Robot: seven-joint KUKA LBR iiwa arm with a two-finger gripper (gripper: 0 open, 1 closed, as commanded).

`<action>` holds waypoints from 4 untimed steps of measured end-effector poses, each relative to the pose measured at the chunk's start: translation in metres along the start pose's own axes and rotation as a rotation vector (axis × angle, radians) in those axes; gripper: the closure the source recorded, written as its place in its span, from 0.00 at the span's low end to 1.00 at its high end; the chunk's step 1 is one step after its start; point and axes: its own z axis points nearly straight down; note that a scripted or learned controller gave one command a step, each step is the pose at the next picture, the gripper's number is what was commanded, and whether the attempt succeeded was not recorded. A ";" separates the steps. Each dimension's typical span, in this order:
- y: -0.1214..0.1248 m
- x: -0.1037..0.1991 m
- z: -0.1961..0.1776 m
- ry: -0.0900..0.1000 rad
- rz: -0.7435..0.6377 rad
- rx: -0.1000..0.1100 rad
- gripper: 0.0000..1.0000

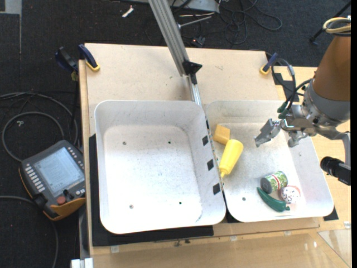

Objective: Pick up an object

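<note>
Overhead, end effector (280, 134) fingers apart, yellow bottle (230, 156) lying apart, left of it.

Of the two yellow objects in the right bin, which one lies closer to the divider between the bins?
The long yellow bottle; its tip reaches the divider, while the small yellow block sits apart.

The gripper (280, 133) hovers open over the right bin (245, 116), apart from the yellow bottle (230, 156).

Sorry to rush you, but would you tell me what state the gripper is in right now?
Gripper: open, holding nothing, above the right bin.
</note>
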 end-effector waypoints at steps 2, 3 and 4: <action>0.006 0.003 0.043 0.000 0.003 0.001 0.00; 0.010 0.003 0.087 0.000 0.003 0.001 0.00; 0.012 -0.001 0.150 0.001 0.004 0.003 0.00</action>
